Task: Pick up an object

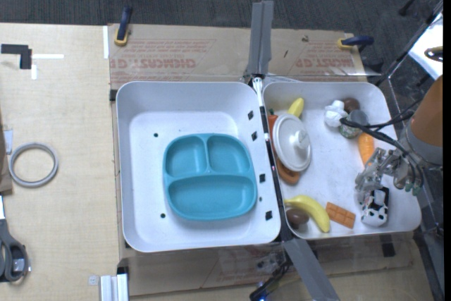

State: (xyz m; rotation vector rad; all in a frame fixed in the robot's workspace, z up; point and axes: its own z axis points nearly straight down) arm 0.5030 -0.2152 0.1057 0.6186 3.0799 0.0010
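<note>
My gripper [371, 178] hangs low over the front right part of the right bin [318, 173], reaching in from the right. Just above it in the view lies an orange carrot [366, 148]. To its left on the bin floor are a small orange block [340, 215] and a yellow banana [313, 211] with a brown piece [297, 220] at its end. I see nothing between the fingers.
A white round lid [292, 142] rests on an orange-brown thing by the right bin's left wall. A small yellow piece [297, 107], a white crumpled thing [334, 113] and a grey-brown thing [353, 110] lie at the back. The left bin [137, 151] holds a blue divided plate [208, 176].
</note>
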